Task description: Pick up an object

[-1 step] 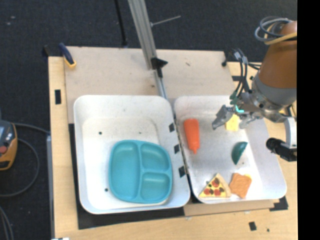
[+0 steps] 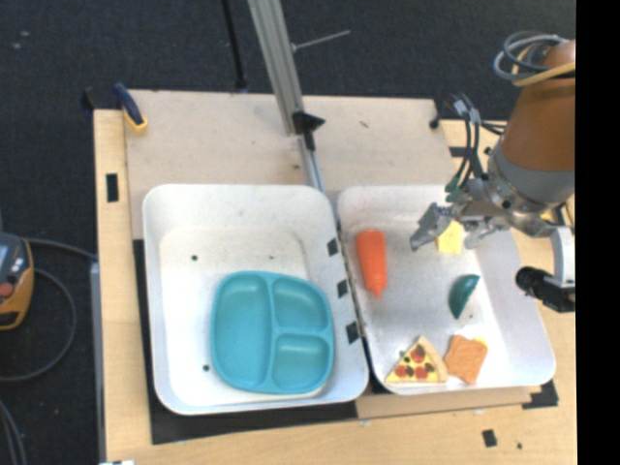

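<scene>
The pizza slice (image 2: 418, 363) and orange toy (image 2: 466, 357) lie untouched near the right bin's (image 2: 523, 356) front. The gripper (image 2: 448, 231) hangs over a yellow piece (image 2: 450, 240), fingers spread, nothing lifted yet.

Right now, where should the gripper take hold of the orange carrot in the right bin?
Probably across the middle of the carrot, coming straight down. It lies flat, long axis running toward the camera, with bare bin floor either side, so the fingers could close across its narrow width.
</scene>
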